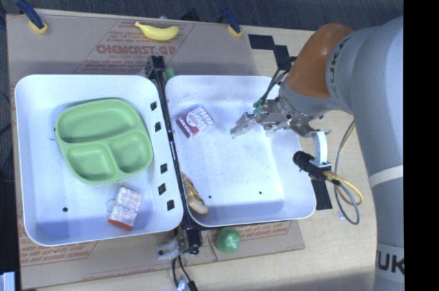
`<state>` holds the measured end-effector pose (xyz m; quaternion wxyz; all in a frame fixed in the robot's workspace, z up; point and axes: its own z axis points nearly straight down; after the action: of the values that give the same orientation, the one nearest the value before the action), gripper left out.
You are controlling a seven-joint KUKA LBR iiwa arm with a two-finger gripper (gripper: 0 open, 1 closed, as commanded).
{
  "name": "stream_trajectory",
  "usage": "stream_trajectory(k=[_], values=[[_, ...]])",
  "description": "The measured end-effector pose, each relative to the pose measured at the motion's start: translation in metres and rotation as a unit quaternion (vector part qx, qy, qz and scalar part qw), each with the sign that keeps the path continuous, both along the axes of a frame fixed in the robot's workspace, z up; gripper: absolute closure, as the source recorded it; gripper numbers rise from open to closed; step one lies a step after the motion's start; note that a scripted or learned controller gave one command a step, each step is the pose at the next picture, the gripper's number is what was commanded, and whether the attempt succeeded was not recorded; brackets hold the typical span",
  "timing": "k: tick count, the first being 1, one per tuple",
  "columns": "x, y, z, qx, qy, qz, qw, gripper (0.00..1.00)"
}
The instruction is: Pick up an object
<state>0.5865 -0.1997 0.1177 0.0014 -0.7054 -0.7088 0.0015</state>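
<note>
The arm is reaching in over the right bin point(274, 195), and its hand point(241, 126) is hanging above that bin's bare floor with nothing visible between its fingers; whether those fingers are spread or closed cannot be told from this slant. The nearest candidate is the small red-and-white packet point(195, 121), lying flat in the right bin just toward the divider from the hand. A brownish object point(194, 199) is resting against the divider at the right bin's near corner, a harder reach because the wall is crowding it.

Judging from this, the step in hand is the approach. To do it well, the hand should be travelling across the right bin toward the divider until it is centred over the packet, then lowering straight down with its fingers straddling the packet's narrower side, since a flat packet is likely to slip if pinched at an edge. Closing should wait until the tips are nearly touching the right bin's floor.
</note>
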Motion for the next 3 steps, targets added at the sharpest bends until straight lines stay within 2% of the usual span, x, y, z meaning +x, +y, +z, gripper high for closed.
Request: stream_trajectory(k=[1, 2, 3], values=[[0.014, -0.001, 0.108, -0.0001, -0.002, 0.0, 1.0, 0.0], [-0.007, 0.024, -0.026, 0.0002, -0.001, 0.0, 1.0, 0.0], [0.065, 0.012, 0.083, -0.0001, -0.003, 0.0, 1.0, 0.0]])
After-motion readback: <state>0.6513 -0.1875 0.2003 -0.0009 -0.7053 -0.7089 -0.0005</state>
